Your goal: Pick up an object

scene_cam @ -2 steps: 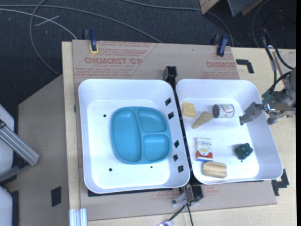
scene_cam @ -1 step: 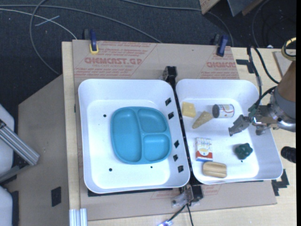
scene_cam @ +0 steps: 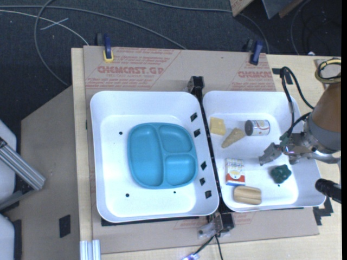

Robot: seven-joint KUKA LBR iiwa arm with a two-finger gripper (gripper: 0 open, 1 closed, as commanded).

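Observation:
In the right bin (scene_cam: 282, 103) lie a pale yellow block (scene_cam: 217, 126), a tan wedge (scene_cam: 233, 137), a small can on its side (scene_cam: 257, 127), a red and white carton (scene_cam: 235, 172), a tan bread-like loaf (scene_cam: 247, 195) and a dark green lump (scene_cam: 281, 173). My gripper (scene_cam: 275, 148) hovers low over the right half of this bin, just above the green lump and right of the carton. It is open, with nothing between its fingers.
The left bin (scene_cam: 103, 145) holds a blue divided plate (scene_cam: 161, 155). A black divider with clips (scene_cam: 201, 140) runs between the bins. The arm's orange band (scene_cam: 329, 112) stands over the right bin's right edge. Black cables (scene_cam: 290, 85) hang near it.

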